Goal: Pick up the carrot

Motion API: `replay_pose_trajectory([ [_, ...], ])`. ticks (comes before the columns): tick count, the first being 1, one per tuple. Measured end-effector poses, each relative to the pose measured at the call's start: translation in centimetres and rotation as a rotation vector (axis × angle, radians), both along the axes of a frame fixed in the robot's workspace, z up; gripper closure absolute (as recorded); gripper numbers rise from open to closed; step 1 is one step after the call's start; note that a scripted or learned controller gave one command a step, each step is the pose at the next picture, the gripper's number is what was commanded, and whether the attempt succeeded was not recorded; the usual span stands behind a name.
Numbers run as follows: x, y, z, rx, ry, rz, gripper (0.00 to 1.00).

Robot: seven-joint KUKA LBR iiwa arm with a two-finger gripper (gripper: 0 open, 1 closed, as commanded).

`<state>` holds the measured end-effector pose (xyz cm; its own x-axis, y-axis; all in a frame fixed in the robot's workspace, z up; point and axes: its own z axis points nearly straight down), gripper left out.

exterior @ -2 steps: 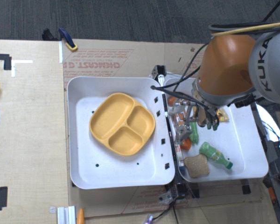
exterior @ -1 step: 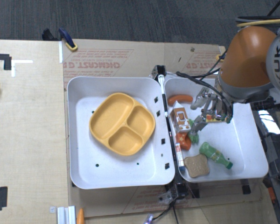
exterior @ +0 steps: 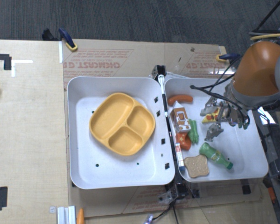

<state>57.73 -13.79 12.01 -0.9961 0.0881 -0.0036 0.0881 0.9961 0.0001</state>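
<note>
The orange tapered carrot (exterior: 180, 99) lies at upper left of the right white bin (exterior: 252, 169), beside a small printed carton (exterior: 179, 118); approach from above, aligning the grip across its narrow width; the metal two-finger gripper (exterior: 213, 125) hovers right of it; finger spacing cannot be determined; nothing visibly held.

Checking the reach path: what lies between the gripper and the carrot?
In the camera view, bare white bin floor lies between the gripper and the carrot; the carton sits just below that line.
</note>
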Motion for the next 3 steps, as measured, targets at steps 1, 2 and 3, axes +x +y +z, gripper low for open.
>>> replay_pose_trajectory([
  [1, 5.1, -5.9, -2.6, 0.0, -0.005, -0.163, 0.0],
  [2, 7.0, -6.7, -2.5, 0.001, -0.005, -0.366, 0.0],
  [3, 7.5, -8.4, -2.5, -0.001, -0.006, -0.349, 0.0],
])
